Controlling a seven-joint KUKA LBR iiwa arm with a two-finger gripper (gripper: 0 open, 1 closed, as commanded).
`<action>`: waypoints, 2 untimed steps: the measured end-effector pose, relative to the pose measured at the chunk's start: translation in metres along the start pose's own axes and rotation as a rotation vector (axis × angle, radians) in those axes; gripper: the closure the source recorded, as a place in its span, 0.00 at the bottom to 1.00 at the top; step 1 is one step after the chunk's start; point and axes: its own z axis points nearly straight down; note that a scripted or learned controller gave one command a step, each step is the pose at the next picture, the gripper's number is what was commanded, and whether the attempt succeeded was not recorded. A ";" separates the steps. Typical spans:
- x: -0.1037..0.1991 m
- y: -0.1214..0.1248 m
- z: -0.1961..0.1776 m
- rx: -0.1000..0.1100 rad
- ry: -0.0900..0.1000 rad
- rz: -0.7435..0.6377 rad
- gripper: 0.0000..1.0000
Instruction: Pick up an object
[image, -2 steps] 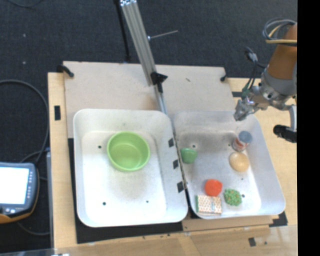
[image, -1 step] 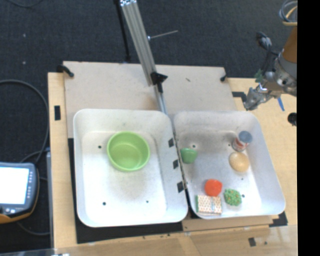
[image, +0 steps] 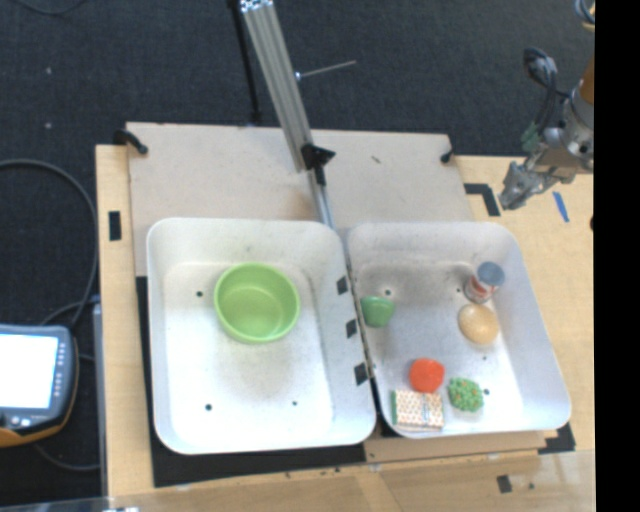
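Note:
The right bin (image: 520, 262) holds a small green cup (image: 378, 310), a red ball (image: 427, 374), a green knobbly ball (image: 465, 393), a patterned square block (image: 419, 409), a tan egg-shaped thing (image: 479, 324) and a small jar with a grey lid (image: 485, 280). A light green bowl (image: 257, 301) sits in the left bin (image: 175, 400). My gripper (image: 520, 186) hangs at the far right, beyond the right bin's back corner, above the bench and apart from every object. Nothing shows between its fingers.
A slanted aluminium rail (image: 285, 95) runs from the top down to the seam between the bins. A tablet (image: 35, 380) lies at the left edge, with a black cable (image: 60, 185) looping above it. Blue tape (image: 561, 207) marks the bench near the gripper.

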 end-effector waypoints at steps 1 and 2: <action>0.049 0.010 0.000 0.005 0.002 -0.003 1.00; 0.104 0.007 0.017 0.005 0.002 -0.003 1.00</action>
